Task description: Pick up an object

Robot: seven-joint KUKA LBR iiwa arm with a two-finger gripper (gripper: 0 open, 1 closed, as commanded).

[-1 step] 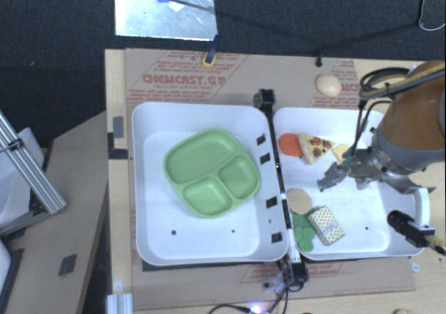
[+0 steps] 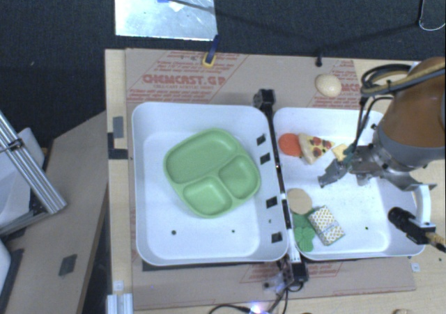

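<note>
Tabletop [image 2: 174,72], right bin [image 2: 369,232]: claw [image 2: 333,175] state indeterminate, hovering nr pizza slice [image 2: 315,147]. Risk: toys clustered, may nudge tomato slice [image 2: 289,143], miss grasp.

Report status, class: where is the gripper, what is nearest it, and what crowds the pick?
Gripper low in right bin, fingers unclear. Pizza slice nearest, not held. Red disc touches the slice; yellow piece beside it.

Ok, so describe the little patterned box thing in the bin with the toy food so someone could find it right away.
Start at the right bin, the one without the green divided plate. Along its near edge, toward the left corner, lies the small box, tilted. Its cream-and-yellow checked pattern sets it apart from the plain green discs touching its left side and the tan disc just above.
</note>
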